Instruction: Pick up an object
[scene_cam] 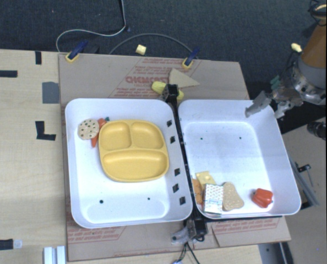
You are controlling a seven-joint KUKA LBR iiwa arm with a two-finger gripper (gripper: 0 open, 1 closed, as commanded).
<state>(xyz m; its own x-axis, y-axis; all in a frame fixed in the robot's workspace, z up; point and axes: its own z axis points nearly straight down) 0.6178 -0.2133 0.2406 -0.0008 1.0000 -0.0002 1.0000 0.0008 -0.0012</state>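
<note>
While the hand (264, 106) hangs over the right bin's (235, 147) far right corner, gripping nothing and too blurred to judge its opening, the pickable things crowd the near edge. A red piece (262, 197) lies apart, likely easiest to grasp.

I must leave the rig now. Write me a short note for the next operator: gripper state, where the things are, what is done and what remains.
Gripper: above the far right corner of the right bin, holding nothing.
Right bin, near edge: red object, tan bread-shaped piece, white packet, yellow piece.
Left bin: yellow divided plate, cookie at its far left corner.
Done: nothing picked.
Left: descend on one object, grasp and lift it.
</note>
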